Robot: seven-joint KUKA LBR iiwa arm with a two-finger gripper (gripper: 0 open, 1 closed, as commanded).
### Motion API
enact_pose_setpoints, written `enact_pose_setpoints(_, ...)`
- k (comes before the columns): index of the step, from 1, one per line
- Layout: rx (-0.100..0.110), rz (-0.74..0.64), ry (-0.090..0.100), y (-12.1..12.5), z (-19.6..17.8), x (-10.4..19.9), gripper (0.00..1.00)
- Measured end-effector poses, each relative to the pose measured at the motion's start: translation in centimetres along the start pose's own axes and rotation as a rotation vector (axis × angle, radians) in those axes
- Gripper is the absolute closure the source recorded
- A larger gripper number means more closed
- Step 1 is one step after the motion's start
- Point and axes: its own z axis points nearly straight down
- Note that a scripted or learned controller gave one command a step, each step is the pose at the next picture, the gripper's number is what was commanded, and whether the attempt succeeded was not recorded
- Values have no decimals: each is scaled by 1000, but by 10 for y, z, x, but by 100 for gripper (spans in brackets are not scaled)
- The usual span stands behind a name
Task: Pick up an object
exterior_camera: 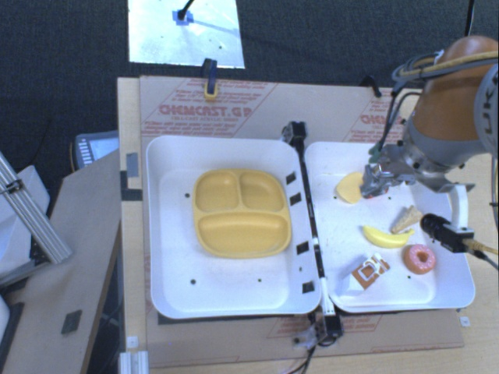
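Note:
The right bin [343,275] holds a yellow round piece [348,188] at its upper left, a banana [385,236], a tan wedge [405,220], a pink donut [420,259] and a small brown-and-white block [369,272]. My gripper [375,181] hangs over the upper part of this bin, its tip just right of the yellow round piece and partly covering its edge. Nothing can be made out between the fingers.
The left bin [168,232] holds a yellow divided tray [238,213]. A black divider rail [306,209] runs between the bins. A black fitting with a cable [444,234] juts over the right bin's right side, near the donut.

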Motion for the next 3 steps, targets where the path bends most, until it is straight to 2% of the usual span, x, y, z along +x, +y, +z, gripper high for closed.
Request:
enact_pose_setpoints(1, -1, 0, 0, -14, -6, 50, 100)
enact_pose_setpoints(3, 0, 0, 0, -37, 17, 152, 100)
